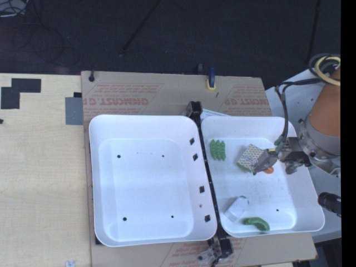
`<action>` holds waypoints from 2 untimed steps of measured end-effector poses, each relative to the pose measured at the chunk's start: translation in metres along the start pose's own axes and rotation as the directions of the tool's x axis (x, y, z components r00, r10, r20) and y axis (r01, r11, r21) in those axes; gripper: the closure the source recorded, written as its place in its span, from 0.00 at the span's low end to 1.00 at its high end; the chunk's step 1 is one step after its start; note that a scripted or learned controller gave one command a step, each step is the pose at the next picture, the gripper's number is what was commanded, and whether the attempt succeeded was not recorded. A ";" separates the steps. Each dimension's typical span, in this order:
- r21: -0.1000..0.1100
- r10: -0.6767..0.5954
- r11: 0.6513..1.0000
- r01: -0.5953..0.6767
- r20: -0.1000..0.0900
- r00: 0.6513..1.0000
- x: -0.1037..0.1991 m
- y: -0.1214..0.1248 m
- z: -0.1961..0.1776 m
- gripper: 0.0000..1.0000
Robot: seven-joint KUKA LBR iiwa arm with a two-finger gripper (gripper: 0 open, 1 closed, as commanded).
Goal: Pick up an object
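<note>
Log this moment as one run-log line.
gripper: over right bin, beside checkered block | grasp: unclear | also there: green ridged piece, white piece, green curved piece

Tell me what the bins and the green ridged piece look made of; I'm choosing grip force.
Bins: probably moulded plastic, smooth glossy white, with rounded rims and soft glare. Green ridged piece: likely soft rubber or plastic, matte; its ribs show, but the view is too coarse to be sure.

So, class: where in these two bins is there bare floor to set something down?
The left bin offers open floor wall to wall. In the right bin, bare floor lies between the green ridged piece and the white block. It is crowded around the claw and patterned block.
</note>
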State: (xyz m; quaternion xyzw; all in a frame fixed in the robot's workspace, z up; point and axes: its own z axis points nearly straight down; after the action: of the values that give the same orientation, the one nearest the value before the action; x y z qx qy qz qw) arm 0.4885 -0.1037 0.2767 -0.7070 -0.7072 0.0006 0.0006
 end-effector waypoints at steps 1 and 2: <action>0.003 0.000 1.000 0.000 -0.001 1.000 -0.001 0.000 -0.009 1.00; -0.006 -0.006 1.000 0.006 -0.002 1.000 0.066 -0.012 -0.079 1.00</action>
State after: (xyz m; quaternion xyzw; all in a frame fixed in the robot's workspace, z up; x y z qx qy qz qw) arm 0.4767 -0.0377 0.3552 -0.7048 -0.7094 -0.0021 -0.0007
